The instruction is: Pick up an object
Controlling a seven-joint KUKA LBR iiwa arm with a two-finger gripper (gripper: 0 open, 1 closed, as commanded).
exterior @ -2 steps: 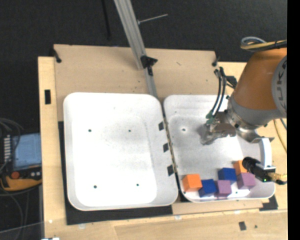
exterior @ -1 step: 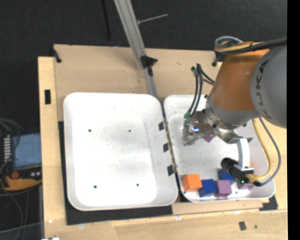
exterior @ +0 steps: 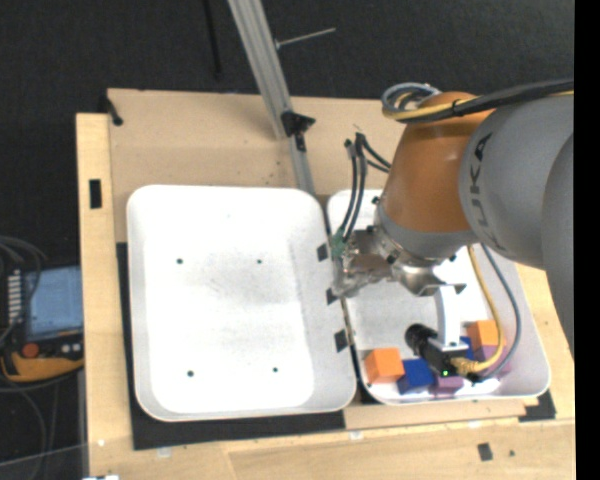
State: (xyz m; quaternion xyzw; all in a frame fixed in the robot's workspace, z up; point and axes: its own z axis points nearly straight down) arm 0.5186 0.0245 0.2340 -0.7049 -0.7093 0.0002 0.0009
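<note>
The pale wooden bench [exterior: 280, 455] is running across the near edge, with a black mat [exterior: 123, 268] showing under the two white bins. Beyond the bench's left edge, a handheld controller [exterior: 48, 313] with a blue screen is lying among cables on the dark floor [exterior: 80, 28].

Two bins are sitting side by side, their long walls just beside each other. The task's things are crowding the near end of the right bin [exterior: 535, 373], close to its near wall. An orange block [exterior: 384, 364] is touching a blue block [exterior: 417, 376]. A small purple piece [exterior: 448, 388] is lying just beside the blue one. A second orange block with a purple side [exterior: 483, 334] is sitting a little farther back, near the right wall. That is making four things, as far as the cluster can be separated.

Farther in, the claw [exterior: 355, 273] is hanging over the right bin's left wall, apart from the blocks. Whether it is wide or narrow cannot be told, and nothing is showing in its grip. A patch of bare bin floor is lying open between it and the orange block.

The left bin [exterior: 230, 308] is offering a broad stretch of white floor, faintly scuffed and marked with four small dark dots.

The grey arm [exterior: 525, 188], with its orange band, is covering the right bin's far end. Behind the bins, a strip of bench is leading to a slanted aluminium post [exterior: 265, 58].
</note>
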